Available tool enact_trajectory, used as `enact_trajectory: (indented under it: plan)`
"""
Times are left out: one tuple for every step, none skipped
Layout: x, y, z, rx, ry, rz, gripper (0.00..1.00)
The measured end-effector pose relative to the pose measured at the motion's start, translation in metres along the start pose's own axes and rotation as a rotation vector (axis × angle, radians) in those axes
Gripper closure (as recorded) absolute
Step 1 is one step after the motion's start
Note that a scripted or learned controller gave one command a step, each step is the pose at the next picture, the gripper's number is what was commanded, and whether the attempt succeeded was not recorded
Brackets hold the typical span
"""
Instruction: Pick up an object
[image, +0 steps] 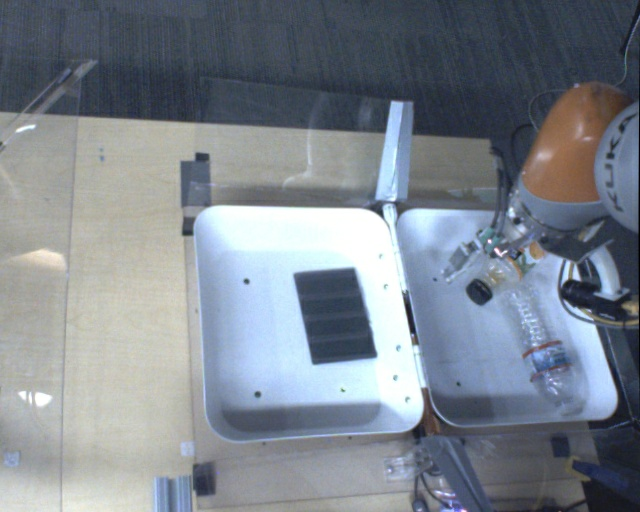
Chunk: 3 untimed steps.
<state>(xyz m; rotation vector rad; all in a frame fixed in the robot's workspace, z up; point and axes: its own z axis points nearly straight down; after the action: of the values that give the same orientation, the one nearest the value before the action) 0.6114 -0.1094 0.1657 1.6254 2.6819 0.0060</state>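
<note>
Overhead slanted view of the counter (100, 300) with two shallow white bins side by side. The arm (580, 140), grey with an orange band, enters from the right and reaches over the far part of the right bin (450, 395). The claw (468, 259) hangs low over that bin's floor, near its far wall and pointing roughly toward the left bin (225, 330). Whether the claw is open or closed cannot be told at this resolution, and nothing can be seen in its grasp.

Objects available for picking:

- A clear bottle (538, 342) lies on its side in the right half of the right bin. It runs slantwise from just beside the claw down toward the bin's near right corner. A label with a blue patch wraps its lower part. Its upper end is close to the claw, but contact cannot be judged.
- A black pad (335, 315), rectangular with crosswise ridges, lies flat near the middle of the left bin. It is slightly skewed to the walls and well apart from the claw.

A metal post (394, 150) stands at the far side, where the two bins meet. A small black bracket (199, 166) sits on the counter near the far left corner of the left bin.
</note>
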Motion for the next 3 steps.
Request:
enact_trajectory:
  plan:
    - [-0.02,-0.024,0.035,-0.016,0.001,0.222,0.0]
    - [-0.02,-0.024,0.035,-0.016,0.002,0.222,0.0]
    - [-0.038,-0.036,0.059,-0.011,0.0,0.149,0.0]
